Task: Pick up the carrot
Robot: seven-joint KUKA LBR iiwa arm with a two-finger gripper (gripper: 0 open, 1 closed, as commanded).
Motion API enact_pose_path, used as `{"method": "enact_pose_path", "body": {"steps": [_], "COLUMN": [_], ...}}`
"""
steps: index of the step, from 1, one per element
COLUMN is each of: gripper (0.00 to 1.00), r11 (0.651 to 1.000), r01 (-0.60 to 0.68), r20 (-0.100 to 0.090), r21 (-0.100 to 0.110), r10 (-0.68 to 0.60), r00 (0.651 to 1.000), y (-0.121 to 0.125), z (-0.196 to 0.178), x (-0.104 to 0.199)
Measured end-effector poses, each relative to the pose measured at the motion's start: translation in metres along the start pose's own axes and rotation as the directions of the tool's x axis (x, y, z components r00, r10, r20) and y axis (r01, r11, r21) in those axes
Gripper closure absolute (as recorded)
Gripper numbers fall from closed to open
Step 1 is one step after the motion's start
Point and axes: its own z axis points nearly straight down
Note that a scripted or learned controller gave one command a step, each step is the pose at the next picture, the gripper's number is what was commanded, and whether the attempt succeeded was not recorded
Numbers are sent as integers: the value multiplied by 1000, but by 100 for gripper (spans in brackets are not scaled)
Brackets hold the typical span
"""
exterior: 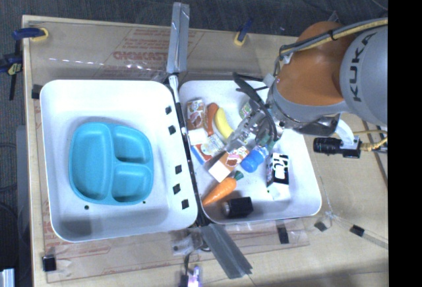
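The carrot (219, 191), orange with a green stub at its upper right end, lies slanted near the front left of the right bin (300, 203). My gripper (253, 132) hangs over the middle of that bin, above and to the right of the carrot and apart from it. It sits over a pile of small packets, just above a blue bottle (254, 159). The arm's orange band and grey wrist cover the bin's back right corner.
Around the carrot lie a black block (239, 206), a brown-and-white packet (224, 165), a banana (224, 124), a sausage (211, 118), a small can (194, 111) and a black-and-white box (279, 171). The left bin (59, 101) holds a blue divided tray (112, 161).
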Motion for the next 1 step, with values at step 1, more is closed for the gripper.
{"method": "enact_pose_path", "body": {"steps": [1], "gripper": [0], "r11": [993], "r01": [118], "r20": [-5], "r21": [1], "r10": [-118], "r00": [993], "y": [0], "z": [32], "x": [-18]}}
